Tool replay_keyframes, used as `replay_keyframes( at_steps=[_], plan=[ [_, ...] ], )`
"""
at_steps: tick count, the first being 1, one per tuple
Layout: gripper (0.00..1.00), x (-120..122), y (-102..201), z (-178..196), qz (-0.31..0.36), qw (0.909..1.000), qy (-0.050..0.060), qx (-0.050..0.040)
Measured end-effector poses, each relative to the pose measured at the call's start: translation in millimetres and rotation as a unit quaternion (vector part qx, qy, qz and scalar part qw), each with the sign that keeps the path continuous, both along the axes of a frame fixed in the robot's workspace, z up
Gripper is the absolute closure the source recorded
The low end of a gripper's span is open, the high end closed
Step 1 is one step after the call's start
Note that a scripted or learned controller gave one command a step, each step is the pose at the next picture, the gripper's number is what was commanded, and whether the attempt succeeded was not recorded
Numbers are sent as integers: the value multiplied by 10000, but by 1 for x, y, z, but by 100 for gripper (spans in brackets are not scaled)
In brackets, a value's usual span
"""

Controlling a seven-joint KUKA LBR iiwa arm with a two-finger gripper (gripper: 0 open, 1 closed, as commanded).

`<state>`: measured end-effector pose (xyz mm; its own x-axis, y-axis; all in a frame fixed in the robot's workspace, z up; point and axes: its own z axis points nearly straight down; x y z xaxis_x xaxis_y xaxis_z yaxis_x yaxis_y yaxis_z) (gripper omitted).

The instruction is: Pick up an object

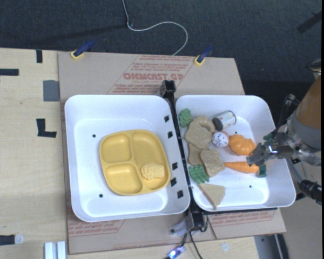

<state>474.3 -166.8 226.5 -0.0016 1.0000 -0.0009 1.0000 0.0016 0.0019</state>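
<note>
Two bins sit under my camera, and I see the gripper [257, 156] low over the right bin [259, 108], at its outer side. Whether anything is clamped, I cannot tell from this angle. An orange carrot [238, 167] lies just beneath the tip, running away toward the bin divider. Just beyond the tip sits a rounder orange piece [242, 144], with a small white ball [220, 140] past it. Farther off, in the left bin [86, 112], a yellow tray [133, 161] holds a corn cob [153, 171].
</note>
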Motion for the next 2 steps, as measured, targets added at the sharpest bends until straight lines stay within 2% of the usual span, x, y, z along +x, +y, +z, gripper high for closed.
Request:
replay_keyframes(
  at_steps=[1, 2],
  plan=[
    [100, 50, 18, 6, 18, 10000, -1, 3],
    [100, 102, 53, 7, 23, 10000, -1, 5]
  ],
)
